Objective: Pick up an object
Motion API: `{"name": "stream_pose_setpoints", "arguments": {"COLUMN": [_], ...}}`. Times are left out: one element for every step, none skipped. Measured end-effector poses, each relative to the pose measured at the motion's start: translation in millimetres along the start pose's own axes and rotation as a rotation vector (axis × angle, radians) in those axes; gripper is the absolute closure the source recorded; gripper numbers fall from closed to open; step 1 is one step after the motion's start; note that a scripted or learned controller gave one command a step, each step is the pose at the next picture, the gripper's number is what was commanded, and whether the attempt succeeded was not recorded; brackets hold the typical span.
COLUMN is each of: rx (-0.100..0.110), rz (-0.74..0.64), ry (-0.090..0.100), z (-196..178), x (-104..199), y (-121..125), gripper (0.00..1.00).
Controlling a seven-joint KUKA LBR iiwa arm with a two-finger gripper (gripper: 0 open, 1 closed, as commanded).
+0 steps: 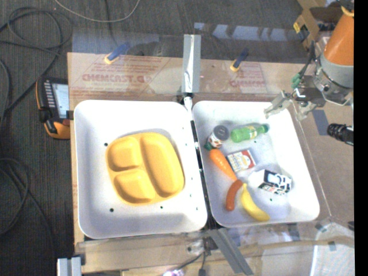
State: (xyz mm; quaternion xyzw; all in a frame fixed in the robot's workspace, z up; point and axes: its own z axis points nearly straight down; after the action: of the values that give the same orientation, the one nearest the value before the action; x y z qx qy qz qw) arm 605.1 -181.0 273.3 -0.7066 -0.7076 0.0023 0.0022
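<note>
green bottle (249, 133) lying on its side near the right bin's (305, 154) far edge, pale cap toward the right | carrot (221, 161), sausage (232, 195), banana (252, 206) nearer the front | tool (286, 102) over the bin's far right corner, fingers apart, nothing between them | yellow tray (146, 167) in left bin (86, 154)

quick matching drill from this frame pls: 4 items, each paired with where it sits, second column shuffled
Items:
1. yellow tray
2. green bottle
3. banana
4. gripper

Places:
A. near front edge of the right bin
B. above the right bin's far right corner
C. in the left bin
D. far end of the right bin, lying on its side

Pairs: 1-C, 2-D, 3-A, 4-B
</note>
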Motion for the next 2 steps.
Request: {"name": "stream_pose_setpoints", "arguments": {"rx": [-0.019,-0.002], "rz": [0.018,0.078], "ry": [-0.002,-0.002], "z": [129.1,163.1], "x": [67.7,50.0], "y": [3.6,12.1], "gripper": [0.0,0.0]}}
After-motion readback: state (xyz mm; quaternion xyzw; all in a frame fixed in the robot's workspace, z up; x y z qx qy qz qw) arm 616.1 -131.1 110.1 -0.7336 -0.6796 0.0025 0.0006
